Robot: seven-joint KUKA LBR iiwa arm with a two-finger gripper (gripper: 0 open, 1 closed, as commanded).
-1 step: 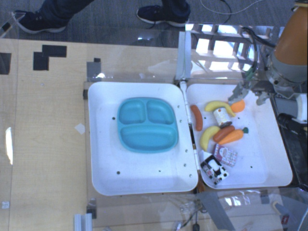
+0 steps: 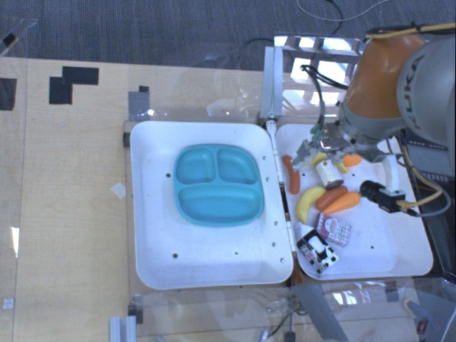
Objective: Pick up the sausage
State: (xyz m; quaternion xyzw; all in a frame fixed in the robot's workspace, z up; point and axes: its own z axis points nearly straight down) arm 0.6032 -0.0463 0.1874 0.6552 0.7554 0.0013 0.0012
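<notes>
The sausage [image 2: 291, 175] is a thin red-orange piece lying lengthwise along the left wall of the right bin [image 2: 399, 258]. My gripper [image 2: 319, 148] hangs over the back of that bin, a little to the right of and behind the sausage. It is open, with its grey fingers [image 2: 305, 151] spread above a small yellow piece [image 2: 318, 159]. Nothing is held between them. The grey arm with its orange band [image 2: 385, 70] comes in from the right.
Close by in the right bin lie a banana [image 2: 307, 202], a carrot [image 2: 342, 202], a small white bottle [image 2: 328, 171], a pink packet [image 2: 335, 229] and a black-and-white item [image 2: 318, 252]. The left bin [image 2: 153, 219] holds a blue divided plate [image 2: 217, 185].
</notes>
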